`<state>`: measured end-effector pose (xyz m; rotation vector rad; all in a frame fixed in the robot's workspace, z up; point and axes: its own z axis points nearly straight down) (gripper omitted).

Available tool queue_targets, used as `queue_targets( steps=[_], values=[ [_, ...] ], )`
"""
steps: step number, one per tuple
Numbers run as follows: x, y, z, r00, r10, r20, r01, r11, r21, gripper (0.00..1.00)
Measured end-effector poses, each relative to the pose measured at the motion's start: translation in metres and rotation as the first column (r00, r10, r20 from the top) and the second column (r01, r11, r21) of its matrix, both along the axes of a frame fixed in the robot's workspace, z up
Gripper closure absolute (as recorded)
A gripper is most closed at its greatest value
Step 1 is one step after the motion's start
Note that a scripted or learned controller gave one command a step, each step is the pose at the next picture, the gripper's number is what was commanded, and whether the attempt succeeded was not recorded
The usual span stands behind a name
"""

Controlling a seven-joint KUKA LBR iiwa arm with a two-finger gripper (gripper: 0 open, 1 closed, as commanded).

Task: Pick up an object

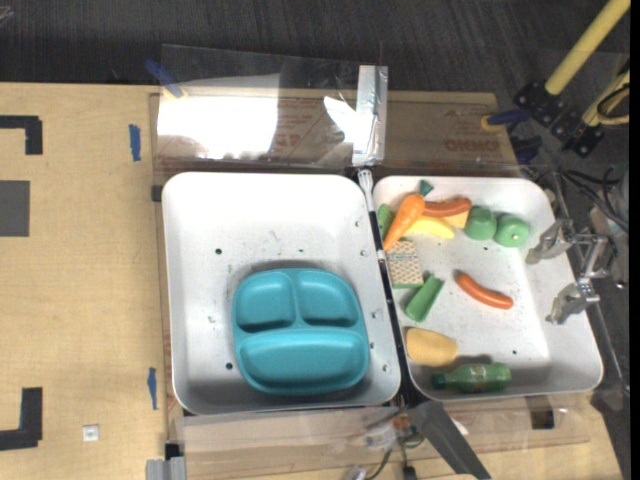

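The gripper point(556, 276) is hovering with fingers spread apart over the right bin point(522, 330), ideally aiming for the well-separated red sausage point(485, 291).

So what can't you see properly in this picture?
- Gripper: at the right bin's edge, too small and cluttered to tell open or shut.
- Green bottle: label too small to read.
- Carrot: lower end hidden against the bin wall.
- Tray: front edge in shadow.

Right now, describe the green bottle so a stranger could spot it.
Look in the right bin, along its near rim. The green bottle lies on its side there, below the yellow potato. It is the darkest green thing and the nearest one.
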<state>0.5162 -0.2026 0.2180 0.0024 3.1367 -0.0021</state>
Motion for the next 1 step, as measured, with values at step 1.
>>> queue_targets(
  steps=[1],
  values=[
    [0.0137, 0.0154, -0.1284, 1.000, 0.027, 0.008, -0.027, 1.000, -0.003, 0.00]
  ],
)
